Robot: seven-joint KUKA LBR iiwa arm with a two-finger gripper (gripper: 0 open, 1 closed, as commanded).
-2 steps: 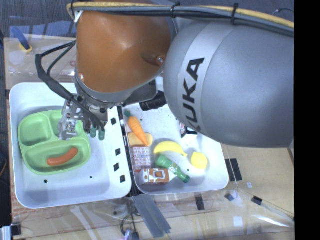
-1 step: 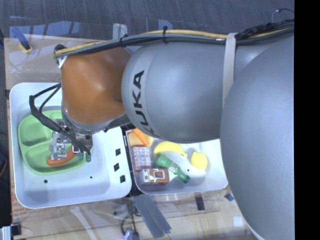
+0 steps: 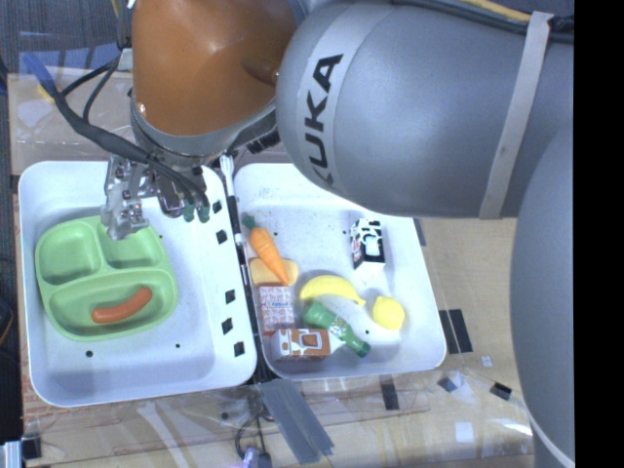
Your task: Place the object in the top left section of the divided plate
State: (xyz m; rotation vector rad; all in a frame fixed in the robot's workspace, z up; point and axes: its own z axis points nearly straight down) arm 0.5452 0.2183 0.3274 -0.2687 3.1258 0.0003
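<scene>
the claw (image 3: 127, 217) hangs over the plate (image 3: 68, 300), likely lined up for a drop, though i cannot tell its grip.

One fixed camera looks down at a slant on both white bins (image 3: 210, 364) — the arm (image 3: 419, 96) looms close, upper right.

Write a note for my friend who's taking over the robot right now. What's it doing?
Tool: low over the green divided plate in the left bin, by its upper sections; grip can't be judged.
Plate holds a sausage in the bottom section.
Right bin: carrot, banana, lemon, green bottle.
Done: unclear whether anything sits in the top left section.
Left: confirm the placing.
</scene>
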